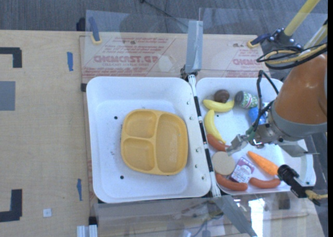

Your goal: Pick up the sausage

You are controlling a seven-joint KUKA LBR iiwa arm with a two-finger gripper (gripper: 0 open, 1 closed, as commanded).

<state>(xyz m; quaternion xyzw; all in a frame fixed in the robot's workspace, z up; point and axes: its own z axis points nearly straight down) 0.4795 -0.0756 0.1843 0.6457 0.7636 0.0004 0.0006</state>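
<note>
Long reddish-brown sausage (248, 183) is being left lying along right white bin's (229, 83) near edge, ungrasped; two-finger gripper (240, 143) is being held above bin's centre, fingers seemingly apart, gripping nothing.

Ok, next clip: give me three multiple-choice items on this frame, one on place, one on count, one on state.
1. Where is the yellow tray?
A. left bin
B. right bin
C. on the bench outside the bins

2. How many bananas lie in the right bin?
A. none
B. two
C. four

3. What is the carrot doing?
A. held in the pincer
B. lying in the bin
C. standing on the tray

Key: 1 A, it sits inside the left bin; 2 B, two yellow ones; 3 B, it lies flat below the pincer.
</note>
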